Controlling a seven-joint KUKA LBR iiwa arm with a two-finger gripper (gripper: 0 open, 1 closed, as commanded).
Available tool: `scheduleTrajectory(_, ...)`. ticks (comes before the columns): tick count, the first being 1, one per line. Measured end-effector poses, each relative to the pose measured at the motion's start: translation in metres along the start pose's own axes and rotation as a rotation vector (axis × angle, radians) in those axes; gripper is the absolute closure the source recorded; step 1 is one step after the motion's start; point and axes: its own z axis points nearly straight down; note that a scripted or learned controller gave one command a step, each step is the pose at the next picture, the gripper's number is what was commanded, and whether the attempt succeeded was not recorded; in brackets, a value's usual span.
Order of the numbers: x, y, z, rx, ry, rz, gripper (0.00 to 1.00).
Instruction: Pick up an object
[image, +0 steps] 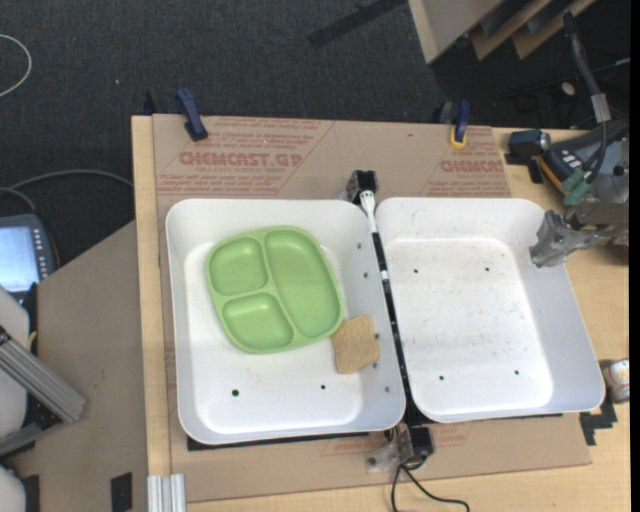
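Note:
A light green divided plate (273, 290) lies in the left bin (195, 330). A small tan square piece, like a cracker or sponge (355, 344), rests just off the plate's lower right corner, near the bin's right wall. My gripper (552, 243) sits at the far right, over the upper right rim of the right bin (560, 330), well away from both objects. Nothing shows between its parts.
The two white bins sit side by side on a cardboard sheet (300, 150) held by a blue clamp (190, 113) and another clamp (460, 125). A black cable (380, 270) runs along the seam between the bins. The right bin's floor shows only small specks.

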Motion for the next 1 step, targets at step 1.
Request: scheduleTrajectory(1,-0.0005,0.0223,-0.1437,-0.032,-0.005,0.0,1.0)
